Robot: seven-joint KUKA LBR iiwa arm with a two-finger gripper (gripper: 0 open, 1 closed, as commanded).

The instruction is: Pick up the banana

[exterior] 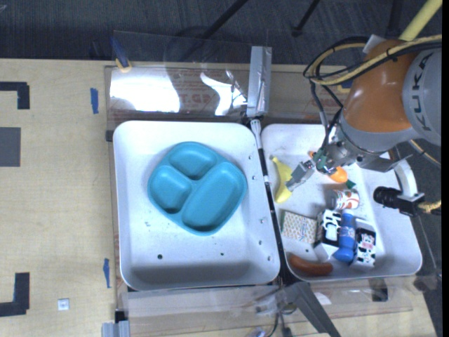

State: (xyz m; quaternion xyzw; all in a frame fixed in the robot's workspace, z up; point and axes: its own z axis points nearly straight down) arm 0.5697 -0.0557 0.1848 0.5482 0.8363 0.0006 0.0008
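Fingers (300, 175) slant down-left just beside the banana (281, 182).

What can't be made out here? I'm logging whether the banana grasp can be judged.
- Hand: too small in the camera view to tell open from shut.
- Banana: contact with the hand unclear; they overlap.
- Right bin: the arm covers its far right corner.
- Toys: clustered, too small to identify.
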